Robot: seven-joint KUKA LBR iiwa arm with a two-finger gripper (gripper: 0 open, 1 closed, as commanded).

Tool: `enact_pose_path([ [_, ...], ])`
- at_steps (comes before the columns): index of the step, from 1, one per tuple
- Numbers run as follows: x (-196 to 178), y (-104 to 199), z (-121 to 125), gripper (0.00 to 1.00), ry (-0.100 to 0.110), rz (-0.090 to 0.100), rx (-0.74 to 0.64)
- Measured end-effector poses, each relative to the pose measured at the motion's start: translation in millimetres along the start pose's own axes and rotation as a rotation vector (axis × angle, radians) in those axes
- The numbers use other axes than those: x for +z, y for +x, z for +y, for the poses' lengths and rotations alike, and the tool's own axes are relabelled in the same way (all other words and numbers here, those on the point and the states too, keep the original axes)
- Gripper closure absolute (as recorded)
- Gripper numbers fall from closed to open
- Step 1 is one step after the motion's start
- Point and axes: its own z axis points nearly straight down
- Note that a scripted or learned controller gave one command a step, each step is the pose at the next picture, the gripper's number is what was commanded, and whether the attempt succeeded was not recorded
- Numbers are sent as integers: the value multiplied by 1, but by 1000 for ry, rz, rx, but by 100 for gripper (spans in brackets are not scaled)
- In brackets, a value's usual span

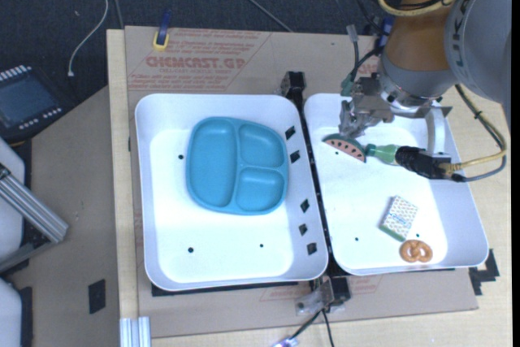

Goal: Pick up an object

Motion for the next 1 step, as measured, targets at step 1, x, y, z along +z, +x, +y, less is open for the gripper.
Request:
enact_pose_path([
  [1,9,53,22,100,0,0,0],
])
